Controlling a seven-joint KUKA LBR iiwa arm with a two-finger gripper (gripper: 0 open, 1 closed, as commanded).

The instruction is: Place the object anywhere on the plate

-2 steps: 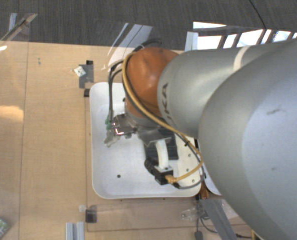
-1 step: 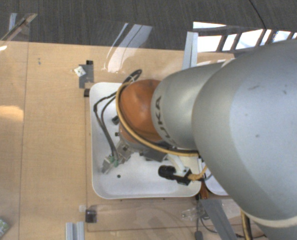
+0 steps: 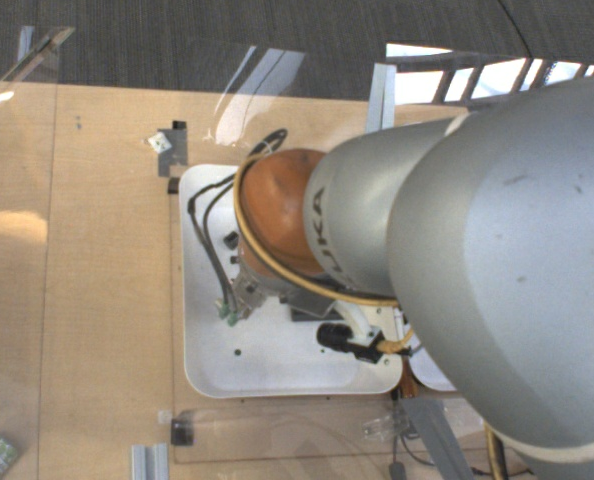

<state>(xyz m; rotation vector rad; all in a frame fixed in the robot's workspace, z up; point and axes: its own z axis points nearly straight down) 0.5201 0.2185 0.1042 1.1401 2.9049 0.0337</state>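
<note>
Robot lab: KUKA arm, white bin, wooden bench.

I read only part of the maker's name, the letters "UKA", running in dark print down the grey arm beside its orange band.

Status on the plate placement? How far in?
Done: the arm has reached into the left white bin, its orange band low over the bin floor. In hand: nothing confirmed; the arm's bulk covers the gripper end, so grasp can't be judged. Left: the object and plate sit hidden under the arm, so placement isn't verifiable from this view.
</note>
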